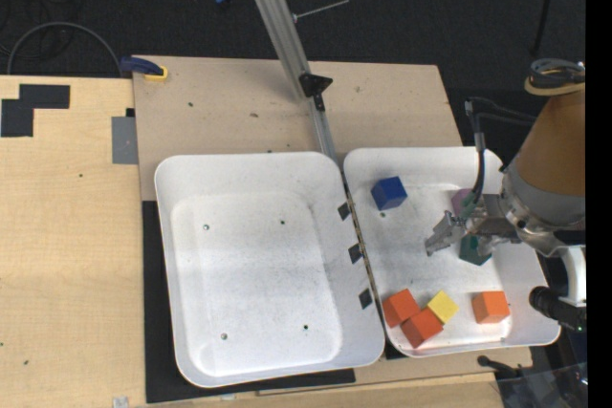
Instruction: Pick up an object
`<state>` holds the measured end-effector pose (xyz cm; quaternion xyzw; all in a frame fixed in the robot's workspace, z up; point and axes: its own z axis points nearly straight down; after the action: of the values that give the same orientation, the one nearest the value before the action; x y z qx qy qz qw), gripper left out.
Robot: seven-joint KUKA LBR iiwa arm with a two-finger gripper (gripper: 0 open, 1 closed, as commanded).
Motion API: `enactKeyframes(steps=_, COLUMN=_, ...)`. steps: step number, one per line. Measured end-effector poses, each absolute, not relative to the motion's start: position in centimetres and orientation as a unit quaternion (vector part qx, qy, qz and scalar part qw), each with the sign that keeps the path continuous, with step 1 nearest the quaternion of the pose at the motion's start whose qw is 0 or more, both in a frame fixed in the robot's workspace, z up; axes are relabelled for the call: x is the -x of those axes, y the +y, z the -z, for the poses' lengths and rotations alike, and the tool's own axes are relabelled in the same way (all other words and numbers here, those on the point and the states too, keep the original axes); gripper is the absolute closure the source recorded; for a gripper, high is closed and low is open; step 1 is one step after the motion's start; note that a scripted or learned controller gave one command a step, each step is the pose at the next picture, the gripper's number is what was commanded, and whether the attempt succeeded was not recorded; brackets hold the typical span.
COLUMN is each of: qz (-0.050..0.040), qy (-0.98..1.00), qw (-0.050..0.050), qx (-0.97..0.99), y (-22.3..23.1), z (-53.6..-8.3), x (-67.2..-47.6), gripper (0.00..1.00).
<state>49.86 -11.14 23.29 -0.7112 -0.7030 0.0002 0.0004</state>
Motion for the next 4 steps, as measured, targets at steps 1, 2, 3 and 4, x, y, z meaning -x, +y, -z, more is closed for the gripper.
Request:
enactKeyframes(steps=1, qz=-0.0001, qy=-0.703, qw=0.000, qx=0.712, y=-11.1, z=-23.3, x=-49.9, gripper=0.00)
enactKeyframes(steps=2, qz=0.0000, qy=-0.702, qw=0.000, qx=0.712, y=-11.1, z=-23.3, x=-49.9, gripper=0.00)
enactKeyframes(steps=3, qz=0.0018, qy=-0.708, qw=-0.002, qx=0.706, y=-10.7, z=-32.1, x=-50.9, gripper=0.00)
enactKeyframes(steps=4, qz=-0.0012, qy=-0.709, qw=0.003, qx=0.705, y=-5.4, z=-29.1, x=-53.8, gripper=0.00)
